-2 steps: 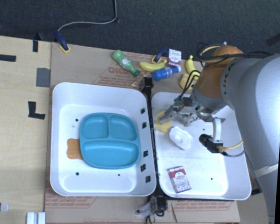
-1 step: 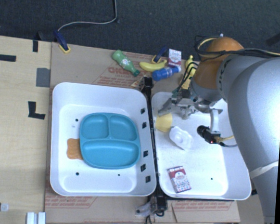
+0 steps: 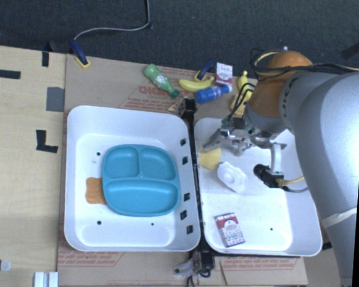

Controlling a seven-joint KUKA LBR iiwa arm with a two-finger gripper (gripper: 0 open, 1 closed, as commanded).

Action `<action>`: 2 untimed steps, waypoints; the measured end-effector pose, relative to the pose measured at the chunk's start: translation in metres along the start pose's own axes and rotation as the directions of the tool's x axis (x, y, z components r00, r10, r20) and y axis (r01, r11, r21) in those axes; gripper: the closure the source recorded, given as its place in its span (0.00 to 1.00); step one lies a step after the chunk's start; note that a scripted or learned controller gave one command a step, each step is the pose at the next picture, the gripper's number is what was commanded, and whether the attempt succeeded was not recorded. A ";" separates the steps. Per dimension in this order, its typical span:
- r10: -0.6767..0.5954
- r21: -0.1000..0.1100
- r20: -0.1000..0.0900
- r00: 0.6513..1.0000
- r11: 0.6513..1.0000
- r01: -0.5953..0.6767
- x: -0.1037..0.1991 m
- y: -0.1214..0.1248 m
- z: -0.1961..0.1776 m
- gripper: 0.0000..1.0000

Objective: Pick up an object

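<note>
In the right bin [image 3: 284, 231], my gripper [image 3: 230, 139] hangs low at the upper left, just above a pale yellow block [image 3: 210, 158]. A white crumpled object [image 3: 233, 177] lies right below the gripper. A small red and white box [image 3: 229, 230] rests near the bin's front edge. The left bin [image 3: 77, 224] holds a blue divided plate [image 3: 141, 179], and an orange piece [image 3: 93, 190] pokes out from under the plate's left side.
Behind the bins on the cardboard lie a green bottle [image 3: 160, 80], a banana [image 3: 195, 84], a blue bottle [image 3: 209, 94] and a small red and white carton [image 3: 224, 71]. The grey arm [image 3: 329, 133] covers the right bin's right side.
</note>
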State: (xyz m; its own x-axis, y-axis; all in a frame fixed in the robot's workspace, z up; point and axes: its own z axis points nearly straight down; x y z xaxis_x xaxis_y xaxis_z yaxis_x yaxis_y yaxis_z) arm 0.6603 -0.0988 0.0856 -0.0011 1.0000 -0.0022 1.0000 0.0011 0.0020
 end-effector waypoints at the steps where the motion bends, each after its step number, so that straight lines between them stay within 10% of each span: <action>1: 0.001 -0.001 0.000 1.000 1.000 -0.001 0.002 -0.017 0.000 0.00; 2: 0.000 0.000 -0.002 1.000 1.000 0.000 0.004 0.009 0.000 0.00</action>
